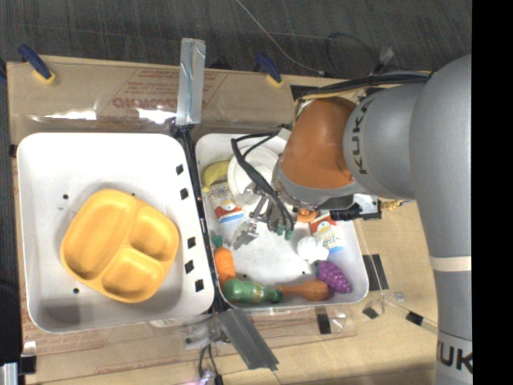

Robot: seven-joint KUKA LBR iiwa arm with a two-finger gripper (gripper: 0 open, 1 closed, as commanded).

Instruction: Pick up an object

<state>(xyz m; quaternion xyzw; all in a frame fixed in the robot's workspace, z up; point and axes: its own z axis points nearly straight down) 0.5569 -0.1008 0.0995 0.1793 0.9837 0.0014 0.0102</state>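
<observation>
Toys crowd the right bin [362,275] — the tool [255,224] hangs over them.
Carrot [224,261], green vegetable [250,292] and purple grapes [335,276] line the near wall; tool fingers apart, gripping nothing. The yellow divided tray [120,244] lies in the left bin [32,215].

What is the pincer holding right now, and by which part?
Cannot be told: the pincer hangs over the right bin amid clutter, nothing clearly between its fingers.

"KUKA" was printed in black on the grey arm [401,135] by the orange band; pt of same brand, "UK", showed on the arm's lower section. Red print on the cardboard [144,91] was too faint to read.
</observation>
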